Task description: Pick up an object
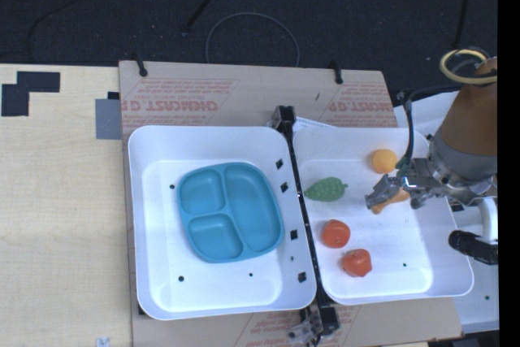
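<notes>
Hovering over the right bin (443,282) at its 3 o'clock side, the gripper (382,199) has its fingers round a small orange piece (393,197), can't tell how tightly; orange ball (384,160) just at 12 o'clock of it; green leafy toy (326,189) at 9; two red fruits (335,234) near 7; blue divided plate (230,211) in the left bin (154,175).

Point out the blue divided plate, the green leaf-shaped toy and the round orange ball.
Blue three-compartment plastic plate (230,211): camera view, on the ridge between its compartments.
Green leaf-shaped toy (325,189): camera view, middle of its body.
Round orange ball (383,160): camera view, centre of its top.
</notes>
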`<state>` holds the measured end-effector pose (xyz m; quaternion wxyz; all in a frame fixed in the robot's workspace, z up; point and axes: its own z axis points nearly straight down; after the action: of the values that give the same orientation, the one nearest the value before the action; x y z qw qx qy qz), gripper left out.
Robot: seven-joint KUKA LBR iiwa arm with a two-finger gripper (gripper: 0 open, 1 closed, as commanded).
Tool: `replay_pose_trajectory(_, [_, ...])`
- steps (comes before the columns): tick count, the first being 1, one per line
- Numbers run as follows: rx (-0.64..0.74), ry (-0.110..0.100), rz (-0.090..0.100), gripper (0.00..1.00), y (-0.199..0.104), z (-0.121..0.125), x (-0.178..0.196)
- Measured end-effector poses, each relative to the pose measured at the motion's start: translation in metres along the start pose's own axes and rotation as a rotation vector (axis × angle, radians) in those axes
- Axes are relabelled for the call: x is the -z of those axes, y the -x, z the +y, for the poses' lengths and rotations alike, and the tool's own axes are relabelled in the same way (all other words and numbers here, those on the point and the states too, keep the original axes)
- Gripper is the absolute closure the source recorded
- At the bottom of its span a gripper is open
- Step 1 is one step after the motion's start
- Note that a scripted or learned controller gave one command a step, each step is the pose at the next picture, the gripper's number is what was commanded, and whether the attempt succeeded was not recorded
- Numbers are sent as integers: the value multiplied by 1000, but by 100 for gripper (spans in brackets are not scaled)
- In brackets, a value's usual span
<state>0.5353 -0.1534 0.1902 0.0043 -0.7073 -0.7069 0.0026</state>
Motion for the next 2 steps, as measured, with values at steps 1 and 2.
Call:
replay_pose_trajectory(1, [-1,2,0,0,6,-2,-46])
replay_pose_trajectory(2, [0,1,0,0,5,-3,-100])
